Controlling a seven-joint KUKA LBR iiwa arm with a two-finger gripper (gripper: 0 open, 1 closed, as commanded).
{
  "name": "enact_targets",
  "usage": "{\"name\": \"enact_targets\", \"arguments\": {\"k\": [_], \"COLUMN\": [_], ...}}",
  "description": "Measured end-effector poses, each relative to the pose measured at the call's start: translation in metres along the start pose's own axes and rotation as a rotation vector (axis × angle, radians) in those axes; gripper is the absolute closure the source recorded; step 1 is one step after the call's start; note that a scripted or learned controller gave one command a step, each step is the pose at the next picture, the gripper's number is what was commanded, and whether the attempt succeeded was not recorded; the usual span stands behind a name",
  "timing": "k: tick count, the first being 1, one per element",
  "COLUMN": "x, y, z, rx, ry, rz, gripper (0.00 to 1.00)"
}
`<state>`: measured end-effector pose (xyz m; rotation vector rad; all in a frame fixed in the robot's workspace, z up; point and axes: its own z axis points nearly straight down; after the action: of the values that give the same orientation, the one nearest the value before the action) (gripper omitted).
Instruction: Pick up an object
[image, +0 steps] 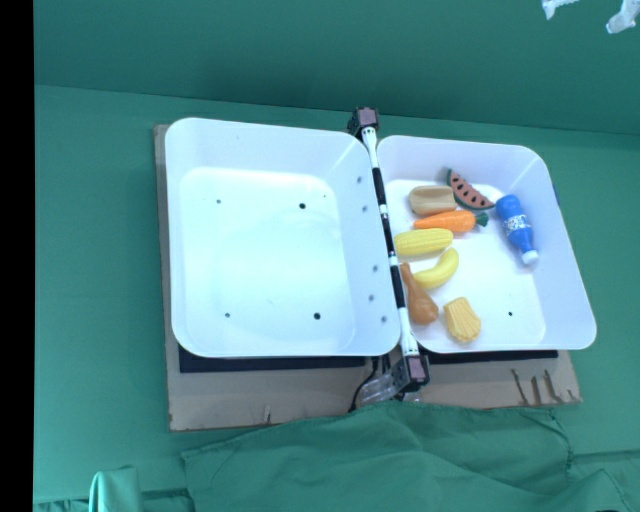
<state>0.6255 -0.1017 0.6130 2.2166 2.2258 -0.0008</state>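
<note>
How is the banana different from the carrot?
The banana is yellow and curved; the carrot is orange and straight, with a green end. The banana lies lower in the picture, below the corn; the carrot lies above the corn, just under the bread roll. The banana slants, while the carrot lies nearly level. Both are toy foods in the right bin.
</note>
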Motion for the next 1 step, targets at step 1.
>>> {"name": "enact_targets", "arguments": {"k": [1], "x": [0.0592], "y": [0.0785], "z": [-0.0150], "rx": [-0.008], "ry": [-0.001], "rz": [0.001], "gripper": [0.00]}}
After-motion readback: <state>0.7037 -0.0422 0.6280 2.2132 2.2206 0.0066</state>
